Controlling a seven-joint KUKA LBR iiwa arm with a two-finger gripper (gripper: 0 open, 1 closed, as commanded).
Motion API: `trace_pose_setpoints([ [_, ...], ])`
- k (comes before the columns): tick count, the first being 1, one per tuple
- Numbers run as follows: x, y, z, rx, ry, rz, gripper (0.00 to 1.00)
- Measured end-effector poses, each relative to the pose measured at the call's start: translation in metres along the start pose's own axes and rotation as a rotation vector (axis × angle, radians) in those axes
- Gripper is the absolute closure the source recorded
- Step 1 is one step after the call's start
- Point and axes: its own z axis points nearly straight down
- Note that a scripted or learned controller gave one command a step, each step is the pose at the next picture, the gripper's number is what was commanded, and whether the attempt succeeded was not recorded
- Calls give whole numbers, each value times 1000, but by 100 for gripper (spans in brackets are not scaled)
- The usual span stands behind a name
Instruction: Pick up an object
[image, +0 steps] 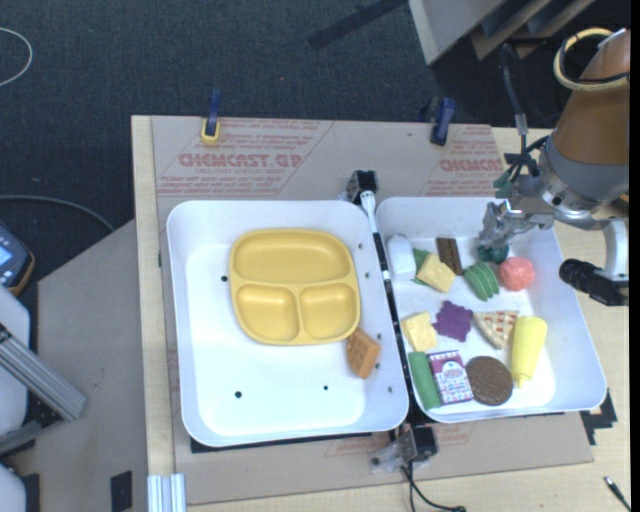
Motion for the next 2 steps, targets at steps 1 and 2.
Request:
trace_pose_setpoints([
  [1,30,-41,10,12,5,-1,100],
  [2,66,-76,-5,10,5,-3,100],
])
